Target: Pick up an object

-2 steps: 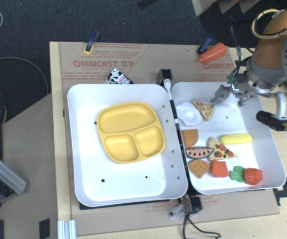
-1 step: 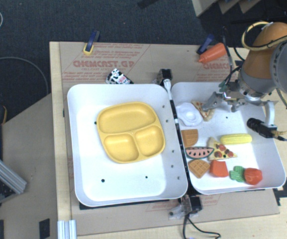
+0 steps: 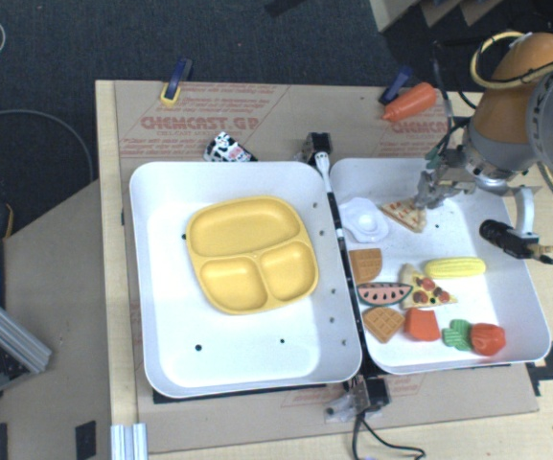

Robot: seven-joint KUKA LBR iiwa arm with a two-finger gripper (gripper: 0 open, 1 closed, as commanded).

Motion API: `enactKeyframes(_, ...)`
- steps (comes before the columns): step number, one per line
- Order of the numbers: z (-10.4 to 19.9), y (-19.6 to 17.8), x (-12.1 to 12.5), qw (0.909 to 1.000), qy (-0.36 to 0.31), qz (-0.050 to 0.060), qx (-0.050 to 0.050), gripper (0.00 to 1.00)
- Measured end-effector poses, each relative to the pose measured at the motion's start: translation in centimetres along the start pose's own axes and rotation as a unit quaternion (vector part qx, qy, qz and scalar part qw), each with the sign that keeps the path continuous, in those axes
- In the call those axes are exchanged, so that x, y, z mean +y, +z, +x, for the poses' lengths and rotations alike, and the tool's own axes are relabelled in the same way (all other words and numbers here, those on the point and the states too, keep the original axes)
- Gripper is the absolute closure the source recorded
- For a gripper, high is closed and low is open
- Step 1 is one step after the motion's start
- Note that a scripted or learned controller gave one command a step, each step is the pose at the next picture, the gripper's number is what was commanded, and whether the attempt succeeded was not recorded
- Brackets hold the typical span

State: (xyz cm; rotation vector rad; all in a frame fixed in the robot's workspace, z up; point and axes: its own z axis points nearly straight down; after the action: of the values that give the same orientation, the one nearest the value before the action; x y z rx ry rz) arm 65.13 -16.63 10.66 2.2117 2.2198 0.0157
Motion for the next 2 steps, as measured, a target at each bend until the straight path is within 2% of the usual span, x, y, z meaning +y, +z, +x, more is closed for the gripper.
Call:
enactKeyframes(1,-0.5,-4.6,-0.2,1.0,0.002,0.003,-0.002,1.0)
enactKeyframes(2,-0.6,-11.0,-0.5,1.0,0.001,0.002,-0.002,1.0)
